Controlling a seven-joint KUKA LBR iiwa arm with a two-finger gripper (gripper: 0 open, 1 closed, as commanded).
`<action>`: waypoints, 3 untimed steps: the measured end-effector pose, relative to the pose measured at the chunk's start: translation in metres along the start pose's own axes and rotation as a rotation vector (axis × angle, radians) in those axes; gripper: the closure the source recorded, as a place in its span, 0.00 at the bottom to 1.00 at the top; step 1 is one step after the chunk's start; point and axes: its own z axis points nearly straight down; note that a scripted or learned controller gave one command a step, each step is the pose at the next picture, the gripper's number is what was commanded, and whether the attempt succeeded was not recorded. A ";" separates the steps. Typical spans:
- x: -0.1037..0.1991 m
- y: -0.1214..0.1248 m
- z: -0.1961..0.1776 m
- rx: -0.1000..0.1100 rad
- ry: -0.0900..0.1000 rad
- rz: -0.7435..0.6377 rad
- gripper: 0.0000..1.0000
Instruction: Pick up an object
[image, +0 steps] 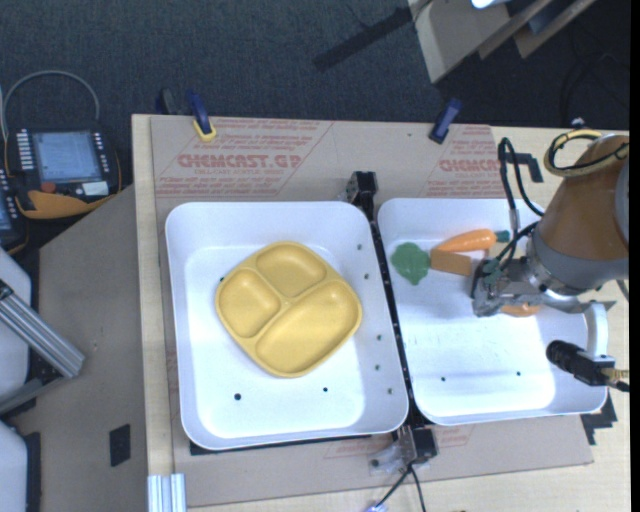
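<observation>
- Progress: pick not done, as far as I can judge. Gripper (487, 293) is down inside the right bin (480, 380), upper half, toward its right edge. Nothing is visibly lifted.
- Gripper state: cannot tell. The tip is dark clutter seen from above, partly under the wrist, so no call on whether anything is gripped.
- Task thing, likely candidate: toy carrot (462, 253), orange with a green leafy top (410, 262). It lies flat on the right bin's floor near the top edge, leafy end toward the bin's left wall, orange end toward the gripper.
- Gripper tip sits just beside the carrot's orange end; touching or a hair apart, can't resolve it.
- Another orange bit (520, 309) shows under the gripper on its right side. Could be a second object or part of the same one; too hidden to say.
- Left: get a confirmed grasp, then raise the object clear of the bin floor. Both steps look outstanding.
- Left bin (200, 400): holds one yellow divided plate (290, 307), three compartments, sitting about mid-bin and rotated off square to the walls. Compartments hold nothing that I can see.
- Right bin: carrot plus the orange bit up top; lower half is bare white floor.
- Bins sit side by side, touching along the middle seam, on a brown cardboard sheet (320, 150) clipped to the bench.
- Risk, my read: the carrot is rounded and lying flat, so an off-centre close could squirt it sideways toward the bin wall.
</observation>
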 end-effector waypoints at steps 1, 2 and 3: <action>-0.006 -0.001 -0.044 -0.001 -0.001 0.000 1.00; -0.005 -0.004 -0.107 -0.004 -0.001 -0.001 1.00; -0.005 -0.003 -0.131 -0.002 -0.001 -0.001 1.00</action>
